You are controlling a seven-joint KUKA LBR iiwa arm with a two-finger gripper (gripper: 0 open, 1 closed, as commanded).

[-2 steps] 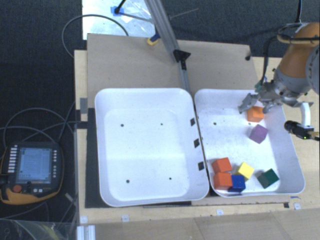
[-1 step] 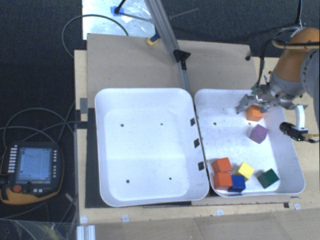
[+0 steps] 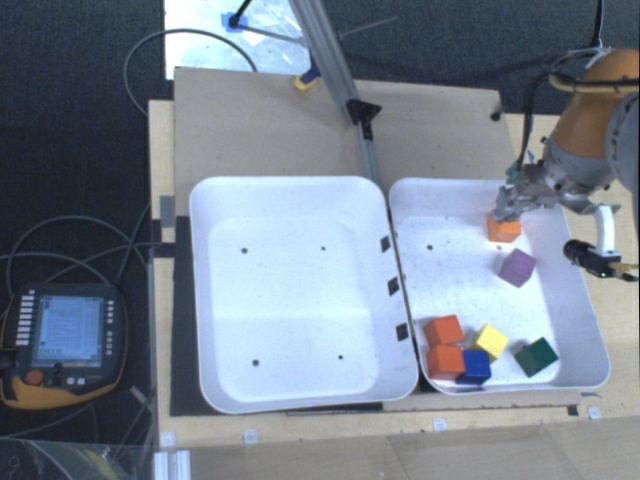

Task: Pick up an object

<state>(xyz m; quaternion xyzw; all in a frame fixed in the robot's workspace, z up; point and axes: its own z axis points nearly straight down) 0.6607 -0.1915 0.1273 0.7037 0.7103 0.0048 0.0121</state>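
Camera view, gripper (image 3: pixel 508 208) partly hiding orange block (image 3: pixel 505 231), fingertips indistinct

Bins: two shallow white plastic bins (image 3: pixel 290 193)
Blocks: orange cube (image 3: pixel 504 230), purple cube (image 3: pixel 516 267), yellow cube (image 3: pixel 491 341), blue cube (image 3: pixel 476 364), green cube (image 3: pixel 537 356)
Arm: grey, showing orange band (image 3: pixel 585 118)

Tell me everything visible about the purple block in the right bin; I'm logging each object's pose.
The purple block is a small cube-like piece, matte lilac, plain-faced, material unclear. It sits on the floor of the right bin, turned at an angle to the bin walls, towards the right side. It stands apart from everything: the orange block under the gripper lies just above it in the picture, with a gap between them.
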